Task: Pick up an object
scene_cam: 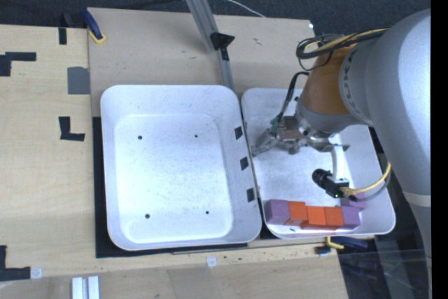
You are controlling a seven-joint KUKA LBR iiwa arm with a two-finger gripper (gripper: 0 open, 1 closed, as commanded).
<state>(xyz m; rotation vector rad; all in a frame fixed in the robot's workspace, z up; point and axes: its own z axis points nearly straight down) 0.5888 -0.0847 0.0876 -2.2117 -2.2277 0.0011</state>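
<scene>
Looming over the right bin point(364, 224), our arm point(392, 73) lowers its gripper point(269, 142) above that bin's bare floor; we cannot tell its finger state. Purple and orange blocks point(313, 214) line the right bin's near wall, and beside it we see the left bin point(168, 98).

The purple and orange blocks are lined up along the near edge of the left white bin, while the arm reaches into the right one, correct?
Not quite. The camera view shows the row of purple and orange blocks along the near edge of the right white bin, not the left white bin. The grey arm's gripper does reach into the right one, as you said.
</scene>
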